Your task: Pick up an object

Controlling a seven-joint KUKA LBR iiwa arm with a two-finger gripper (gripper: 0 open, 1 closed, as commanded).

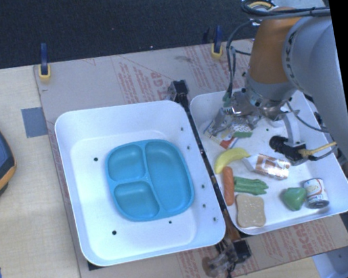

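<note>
— Arm point(291, 48) first: lowered over the right bin point(343, 204)?
— Yes; its hand point(243, 108) sits above clutter, grip impossible to tell. Nothing looks lifted.
— Objects?
— Bread point(250, 210), banana point(230, 157), can point(315, 193) lie inside, unpicked.

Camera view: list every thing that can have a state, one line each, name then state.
Blue divided plate: flat in the left bin, holding nothing.
Banana: lying in the right bin.
Carrot: lying beside the bread slice.
Can: on its side.
Gripper: low over the right bin's far end.
</note>
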